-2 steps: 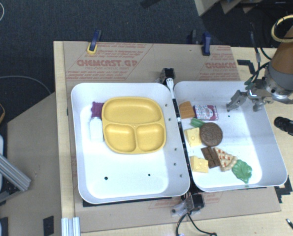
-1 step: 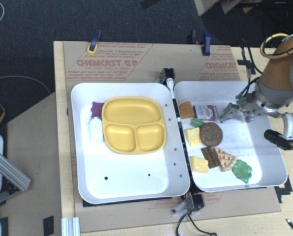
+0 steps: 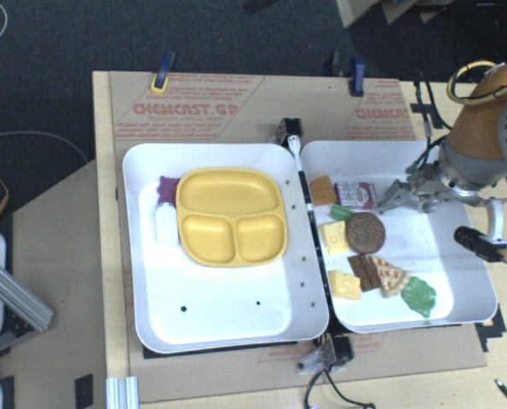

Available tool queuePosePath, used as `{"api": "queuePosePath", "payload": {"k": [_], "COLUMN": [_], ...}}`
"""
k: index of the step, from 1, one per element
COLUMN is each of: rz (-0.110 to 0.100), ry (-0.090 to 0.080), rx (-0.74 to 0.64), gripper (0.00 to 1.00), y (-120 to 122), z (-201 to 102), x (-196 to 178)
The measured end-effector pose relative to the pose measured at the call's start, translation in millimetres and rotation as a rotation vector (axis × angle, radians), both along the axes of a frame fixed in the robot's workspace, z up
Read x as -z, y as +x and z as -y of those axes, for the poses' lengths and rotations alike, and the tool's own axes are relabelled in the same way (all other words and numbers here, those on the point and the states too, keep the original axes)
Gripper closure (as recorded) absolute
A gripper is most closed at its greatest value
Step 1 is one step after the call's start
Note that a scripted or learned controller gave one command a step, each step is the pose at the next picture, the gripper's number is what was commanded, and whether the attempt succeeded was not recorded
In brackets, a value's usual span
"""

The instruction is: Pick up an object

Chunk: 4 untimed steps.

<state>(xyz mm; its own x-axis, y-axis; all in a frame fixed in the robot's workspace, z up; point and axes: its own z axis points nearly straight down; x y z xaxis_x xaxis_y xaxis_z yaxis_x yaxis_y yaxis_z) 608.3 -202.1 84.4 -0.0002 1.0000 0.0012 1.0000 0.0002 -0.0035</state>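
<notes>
Dark carpet surrounds the table [image 3: 108, 228] with its two white bins. Over the right bin's [image 3: 466, 301] far right part hovers the claw [image 3: 415, 190], whether spread or pressed together I cannot tell, probably lining up a pick; toy foods cluster left, the brown round patty [image 3: 365, 233] nearest, the yellow divided plate [image 3: 232, 216] lying in the left bin [image 3: 210, 326]

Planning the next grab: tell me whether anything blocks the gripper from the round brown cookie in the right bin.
Nothing visible does. The gripper hangs just right of the round brown cookie, with bare bin floor between them. The pink packet lies beside that path, not across it.
</notes>
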Motion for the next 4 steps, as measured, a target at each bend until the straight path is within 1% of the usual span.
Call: {"api": "queuePosePath", "payload": {"k": [1,2,3,4], "rz": [0.004,0.01,0.013,0.008], "ry": [-0.001,-0.004,-0.005,-0.003], "rx": [0.0,0.001,-0.001,-0.001], "gripper": [1.0,1.0,1.0,1.0], "y": [1,-7,-7,-6], "z": [0,-3,-4,-4], "x": [-12,-63,-128,-142]}}
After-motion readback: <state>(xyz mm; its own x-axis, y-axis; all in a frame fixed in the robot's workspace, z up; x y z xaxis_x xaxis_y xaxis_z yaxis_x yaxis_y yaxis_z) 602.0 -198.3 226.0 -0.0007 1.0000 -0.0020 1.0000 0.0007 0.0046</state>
